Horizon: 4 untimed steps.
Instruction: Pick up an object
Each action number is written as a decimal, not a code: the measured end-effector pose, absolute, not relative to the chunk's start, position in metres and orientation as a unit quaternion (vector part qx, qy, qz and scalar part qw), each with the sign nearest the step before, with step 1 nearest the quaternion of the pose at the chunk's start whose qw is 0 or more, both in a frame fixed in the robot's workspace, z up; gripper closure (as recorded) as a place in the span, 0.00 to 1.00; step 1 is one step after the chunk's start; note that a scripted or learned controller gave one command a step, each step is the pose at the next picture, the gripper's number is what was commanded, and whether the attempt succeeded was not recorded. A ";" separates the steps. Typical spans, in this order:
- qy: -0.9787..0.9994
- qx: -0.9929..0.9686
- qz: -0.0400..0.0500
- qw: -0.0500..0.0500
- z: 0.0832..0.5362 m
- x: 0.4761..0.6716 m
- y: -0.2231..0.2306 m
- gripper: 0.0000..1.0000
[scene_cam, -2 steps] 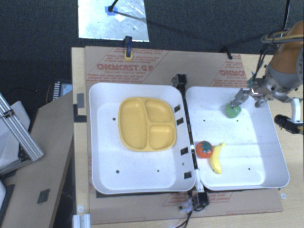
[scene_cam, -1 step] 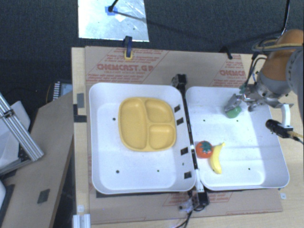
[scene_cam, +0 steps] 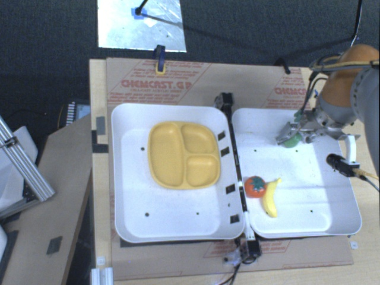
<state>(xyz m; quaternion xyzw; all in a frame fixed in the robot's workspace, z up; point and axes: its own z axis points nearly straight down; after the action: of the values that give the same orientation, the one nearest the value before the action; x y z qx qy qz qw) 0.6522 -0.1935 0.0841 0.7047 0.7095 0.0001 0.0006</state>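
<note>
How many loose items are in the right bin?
3 in the right bin: a tomato and a banana touching near its left wall, and a green item at the gripper, partly hidden. More could be hidden under the arm.

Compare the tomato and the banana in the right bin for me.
The tomato is round and red-orange with a green top; the banana is long, curved and yellow. The tomato lies nearer the divider, the banana just to its right, reaching further toward the front edge. Both lie touching or nearly so in the right bin, away from the claw.
</note>
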 end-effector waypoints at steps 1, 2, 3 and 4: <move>0.710 0.704 0.001 0.003 0.097 0.654 -0.194 1.00; 0.708 0.707 0.002 0.003 0.152 0.654 -0.204 1.00; 0.709 0.705 0.002 0.004 0.208 0.656 -0.204 1.00; 0.710 0.704 0.000 -0.001 0.201 0.630 -0.158 1.00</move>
<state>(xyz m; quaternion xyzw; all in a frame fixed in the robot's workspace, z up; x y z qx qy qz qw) 0.6303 -0.1584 0.2009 0.7043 0.7099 0.0002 -0.0006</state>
